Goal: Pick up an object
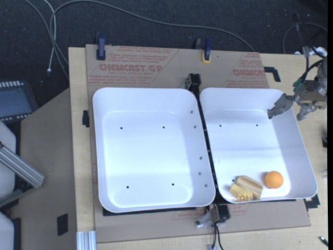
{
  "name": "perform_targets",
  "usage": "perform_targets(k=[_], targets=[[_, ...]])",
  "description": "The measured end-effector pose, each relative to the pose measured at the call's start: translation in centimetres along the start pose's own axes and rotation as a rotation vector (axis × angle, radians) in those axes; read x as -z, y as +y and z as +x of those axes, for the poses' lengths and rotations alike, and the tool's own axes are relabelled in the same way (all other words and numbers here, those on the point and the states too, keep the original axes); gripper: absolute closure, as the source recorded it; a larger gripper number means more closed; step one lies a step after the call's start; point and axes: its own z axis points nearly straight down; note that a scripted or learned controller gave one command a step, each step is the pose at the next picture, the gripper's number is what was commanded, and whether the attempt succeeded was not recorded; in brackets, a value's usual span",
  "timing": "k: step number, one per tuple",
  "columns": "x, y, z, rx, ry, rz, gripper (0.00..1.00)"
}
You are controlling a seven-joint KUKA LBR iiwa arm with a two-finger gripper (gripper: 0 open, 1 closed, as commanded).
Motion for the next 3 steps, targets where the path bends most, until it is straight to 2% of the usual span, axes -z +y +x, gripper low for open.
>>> perform_targets(k=[1,2,3], targets=[[-11.3,-2.1,3.3,0.002,0.003,0.009,0.0],[-17.6,-6.4,-1.6,-0.006,0.001,0.006,0.0],[-17.3,-8.1,5.9,0.005,0.002,0.001,0.0]])
